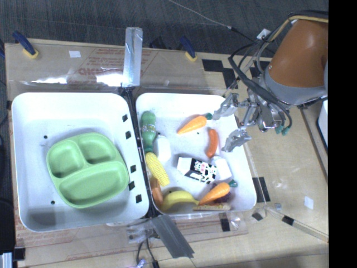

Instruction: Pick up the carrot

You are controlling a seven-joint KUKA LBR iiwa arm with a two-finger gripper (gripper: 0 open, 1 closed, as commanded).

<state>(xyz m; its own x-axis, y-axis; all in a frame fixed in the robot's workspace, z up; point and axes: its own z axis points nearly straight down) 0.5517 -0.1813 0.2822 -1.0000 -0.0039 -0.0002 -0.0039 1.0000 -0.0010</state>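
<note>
Open gripper (232, 124) poised over the right bin's (245, 175) right wall, holding nothing.

The two metal fingers stand well apart, one near the bin's upper right corner and one lower along the rim, with nothing between them. The carrot (192, 124), a smooth orange taper with a green stub, lies just left of the upper finger in the bin's upper part. Nearby lie a thin orange pepper (212, 142), a second carrot (216, 192), bumpy yellow corn (157, 168), a banana (177, 197) and a black-and-white cow-patterned carton (201, 170). The left bin (33, 108) holds a green divided plate (87, 168).
</note>
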